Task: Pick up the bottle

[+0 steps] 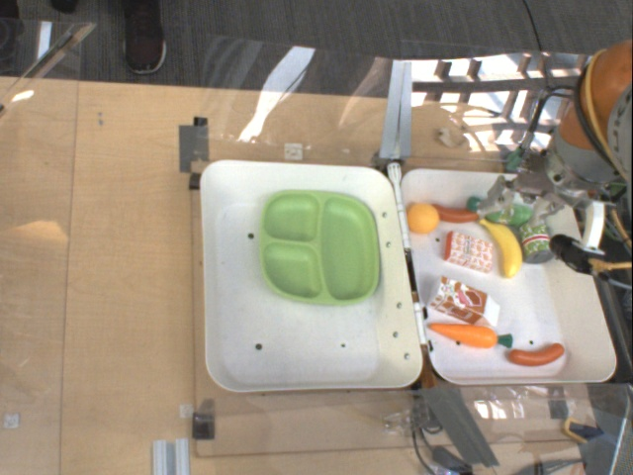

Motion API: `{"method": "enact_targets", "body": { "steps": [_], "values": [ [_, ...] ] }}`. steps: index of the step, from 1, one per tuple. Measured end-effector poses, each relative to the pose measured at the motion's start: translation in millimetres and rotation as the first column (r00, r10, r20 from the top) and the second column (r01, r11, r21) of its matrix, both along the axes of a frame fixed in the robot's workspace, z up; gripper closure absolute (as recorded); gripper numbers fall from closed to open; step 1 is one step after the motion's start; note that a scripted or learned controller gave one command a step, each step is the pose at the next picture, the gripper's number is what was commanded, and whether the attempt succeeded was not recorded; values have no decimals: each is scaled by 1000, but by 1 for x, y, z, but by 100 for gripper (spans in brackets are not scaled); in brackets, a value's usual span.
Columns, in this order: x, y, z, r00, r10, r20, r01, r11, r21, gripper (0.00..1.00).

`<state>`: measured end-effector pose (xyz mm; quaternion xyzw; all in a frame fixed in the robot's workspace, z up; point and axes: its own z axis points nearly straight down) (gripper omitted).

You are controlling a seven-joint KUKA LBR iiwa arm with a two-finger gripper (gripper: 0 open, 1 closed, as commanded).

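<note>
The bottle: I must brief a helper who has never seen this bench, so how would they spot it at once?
Look in the right bin, at its far right part, where the gripper hangs. The bottle lies there just right of the yellow banana. It is small and mostly green, unlike the banana and the red and white carton nearby.

The bottle (535, 241), small, green-labelled, lies at the right bin's far right, just beside the banana, partly hidden.

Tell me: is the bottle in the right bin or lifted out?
In the bin: the bottle sits on the right bin's floor beside the banana, under the claw.
</note>
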<state>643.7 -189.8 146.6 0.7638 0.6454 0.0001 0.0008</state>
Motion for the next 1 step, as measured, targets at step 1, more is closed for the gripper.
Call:
{"method": "enact_targets", "body": {
  "steps": [1],
  "values": [
    [25,-6,-24,999,-46,29,46,999,-7,0]
  ]
}}
